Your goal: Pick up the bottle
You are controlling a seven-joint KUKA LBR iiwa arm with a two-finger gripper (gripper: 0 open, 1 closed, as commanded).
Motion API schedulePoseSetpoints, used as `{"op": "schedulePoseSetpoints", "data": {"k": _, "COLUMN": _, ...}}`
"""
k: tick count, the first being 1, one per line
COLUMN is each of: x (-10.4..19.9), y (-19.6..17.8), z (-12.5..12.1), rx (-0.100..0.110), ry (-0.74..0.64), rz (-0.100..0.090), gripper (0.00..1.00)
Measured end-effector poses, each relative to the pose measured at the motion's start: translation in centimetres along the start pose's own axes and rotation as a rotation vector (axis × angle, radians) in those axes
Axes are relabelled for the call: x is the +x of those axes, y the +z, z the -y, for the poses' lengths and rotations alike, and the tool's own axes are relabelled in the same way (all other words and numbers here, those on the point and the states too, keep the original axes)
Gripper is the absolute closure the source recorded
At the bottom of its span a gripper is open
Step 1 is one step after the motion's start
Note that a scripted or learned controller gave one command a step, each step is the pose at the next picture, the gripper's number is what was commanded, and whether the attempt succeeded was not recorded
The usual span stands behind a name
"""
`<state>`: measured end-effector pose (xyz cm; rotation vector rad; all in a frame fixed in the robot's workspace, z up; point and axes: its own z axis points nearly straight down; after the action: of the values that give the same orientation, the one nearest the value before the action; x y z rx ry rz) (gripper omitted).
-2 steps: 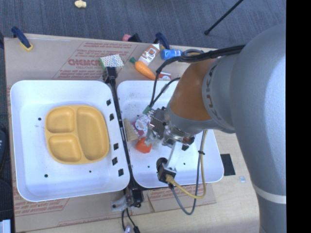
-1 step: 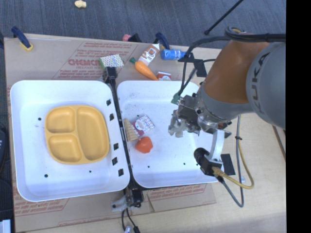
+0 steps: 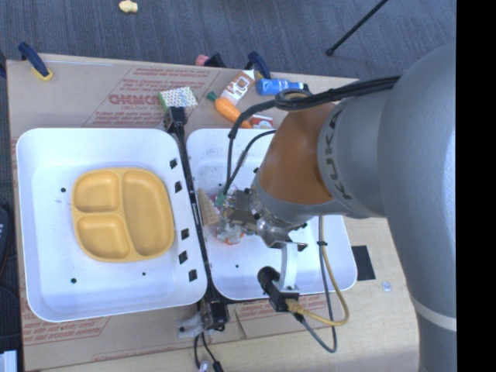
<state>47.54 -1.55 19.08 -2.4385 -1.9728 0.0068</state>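
Note:
My arm reaches in from the right and hangs low over the right bin [image 3: 333,262]. Its orange band and grey wrist cover most of the bin's middle. The gripper [image 3: 231,222] points down near the bin's left wall, among small objects. A tan piece [image 3: 208,206] and a reddish bit [image 3: 229,238] poke out beside it, and I cannot tell what they are. A white bottle with an orange cap [image 3: 232,93] lies on the cardboard behind the right bin, well apart from the gripper.
The left bin [image 3: 39,277] holds a yellow divided plate [image 3: 122,211]. Blue clamps [image 3: 279,86] and a patterned block [image 3: 178,98] sit along the bench's back edge. Cables [image 3: 318,316] trail off the front of the right bin.

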Motion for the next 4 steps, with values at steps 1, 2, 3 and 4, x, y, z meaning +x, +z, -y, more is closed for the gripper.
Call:
{"op": "schedulePoseSetpoints", "data": {"k": 1, "x": 5.0, "y": 0.0, "z": 1.1, "rx": 0.0, "ry": -0.156, "rz": 0.0, "gripper": 1.0}}
{"op": "schedulePoseSetpoints", "data": {"k": 2, "x": 3.5, "y": -9.5, "z": 0.5, "rx": -0.004, "ry": -0.225, "rz": 0.001, "gripper": 1.0}}
{"op": "schedulePoseSetpoints", "data": {"k": 3, "x": 9.6, "y": -4.5, "z": 2.1, "rx": -0.001, "ry": -0.191, "rz": 0.001, "gripper": 1.0}}
{"op": "schedulePoseSetpoints", "data": {"k": 4, "x": 6.2, "y": -16.0, "z": 1.3, "rx": -0.006, "ry": -0.564, "rz": 0.002, "gripper": 1.0}}
